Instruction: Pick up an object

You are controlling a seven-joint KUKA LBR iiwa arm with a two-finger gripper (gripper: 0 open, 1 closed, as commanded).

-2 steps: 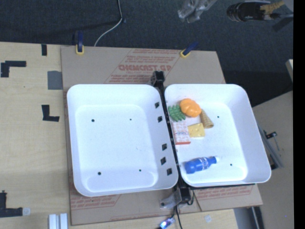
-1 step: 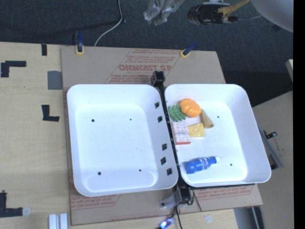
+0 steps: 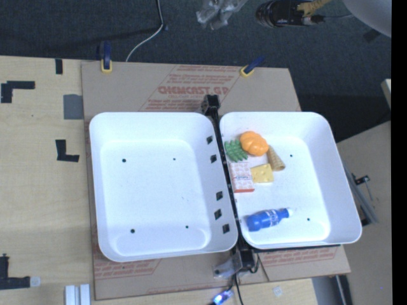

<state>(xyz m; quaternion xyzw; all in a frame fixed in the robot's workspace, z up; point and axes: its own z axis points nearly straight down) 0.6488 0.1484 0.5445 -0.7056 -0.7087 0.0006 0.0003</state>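
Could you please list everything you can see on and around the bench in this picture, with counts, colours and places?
bins: 2, white, side by side on the cardboard; left bin, right bin
orange ball: 1, orange, upper left of the right bin
green item: 1, green, touching the ball's left side
brown cone: 1, tan, right of the ball
yellow block: 1, pale yellow, middle of the right bin
small packet: 1, white and red, by the right bin's left wall
blue bottle: 1, blue, lying on its side near the right bin's front
cardboard sheet: 1, brown, under both bins
clamps: 2, blue and yellow, at the cardboard's far edge
gripper: 1, grey, blurred, above the bench's far side
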